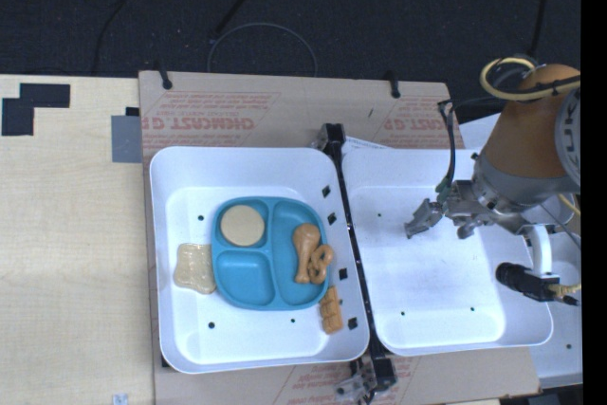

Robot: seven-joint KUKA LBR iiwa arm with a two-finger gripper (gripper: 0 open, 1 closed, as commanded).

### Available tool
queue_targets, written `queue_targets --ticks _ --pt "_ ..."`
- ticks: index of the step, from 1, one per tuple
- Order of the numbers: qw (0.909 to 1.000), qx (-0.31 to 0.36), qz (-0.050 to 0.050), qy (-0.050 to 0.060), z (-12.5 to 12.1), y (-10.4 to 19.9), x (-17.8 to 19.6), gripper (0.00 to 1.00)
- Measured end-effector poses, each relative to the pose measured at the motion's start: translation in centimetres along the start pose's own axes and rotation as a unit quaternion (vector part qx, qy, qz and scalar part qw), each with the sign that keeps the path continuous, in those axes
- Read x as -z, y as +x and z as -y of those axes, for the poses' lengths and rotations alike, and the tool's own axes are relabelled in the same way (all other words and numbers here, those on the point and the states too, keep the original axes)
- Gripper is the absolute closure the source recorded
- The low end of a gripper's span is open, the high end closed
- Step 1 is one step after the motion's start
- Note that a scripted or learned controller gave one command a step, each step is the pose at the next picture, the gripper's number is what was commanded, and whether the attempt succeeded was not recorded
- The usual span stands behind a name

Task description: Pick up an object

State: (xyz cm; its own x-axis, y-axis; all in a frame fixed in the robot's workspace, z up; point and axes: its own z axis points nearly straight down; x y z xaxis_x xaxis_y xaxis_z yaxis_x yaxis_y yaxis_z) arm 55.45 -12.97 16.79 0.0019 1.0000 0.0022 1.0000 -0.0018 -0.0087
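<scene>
Currently:
Claw (424, 221): over right bin (427, 318), holding nothing; gap unclear, cannot tell.
Objects: left bin (180, 194), on or beside blue tray (248, 280); pretzel (311, 253) likeliest target.
Judgement: arm must cross over.

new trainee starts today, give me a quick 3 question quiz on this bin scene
1. True or false: the blue tray sits in the left bin.
2. Which bin is the tool over? A) left B) right
3. Fill in: the round tan disc lies in the tray's upper-left ____.

Key:
1. True. The pretzel-like piece lies in its right compartment, while a pale piece and a small tan piece lie off the tray, on the bin floor.
2. B
3. compartment
</scene>
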Motion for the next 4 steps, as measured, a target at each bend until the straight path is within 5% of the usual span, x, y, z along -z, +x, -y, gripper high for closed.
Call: queue_targets --ticks 1,2,4 --pt "1.0 0.0 0.0 0.0 -0.7 0.3 -6.1 0.0" --pt "1.0 -0.002 0.0 -0.001 -0.7 0.2 -4.7 1.0" --pt "1.0 0.002 0.001 -0.005 -0.9 -0.7 4.7 1.0"
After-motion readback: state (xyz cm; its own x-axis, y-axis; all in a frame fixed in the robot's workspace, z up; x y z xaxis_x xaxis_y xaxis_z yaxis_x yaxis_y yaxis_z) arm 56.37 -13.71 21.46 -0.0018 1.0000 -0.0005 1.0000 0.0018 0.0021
